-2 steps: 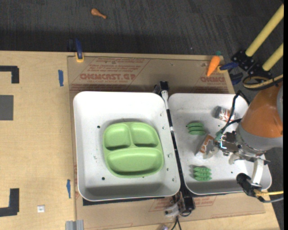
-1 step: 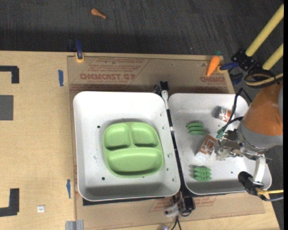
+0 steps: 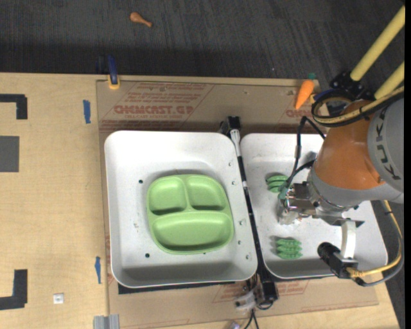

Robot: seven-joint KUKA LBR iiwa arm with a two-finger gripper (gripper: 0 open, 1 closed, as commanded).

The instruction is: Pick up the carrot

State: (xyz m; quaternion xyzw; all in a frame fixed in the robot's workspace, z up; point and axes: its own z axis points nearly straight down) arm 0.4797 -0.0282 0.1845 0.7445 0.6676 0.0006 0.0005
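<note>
The carrot (image 3: 304, 95), orange with a small green top, lies on the cardboard bench just behind the right bin (image 3: 257, 151), outside it. My gripper (image 3: 290, 207) hangs low inside the right bin, near its middle left, well in front of the carrot. The grey and orange wrist covers much of the gripper. Nothing orange shows at the gripper.
Two green pod-like toys lie in the right bin, one (image 3: 277, 182) just behind the gripper and one (image 3: 287, 247) in front of it. A green divided plate (image 3: 189, 212) sits in the left bin (image 3: 122, 193). A small orange object (image 3: 140, 19) lies on the dark floor at the far back left.
</note>
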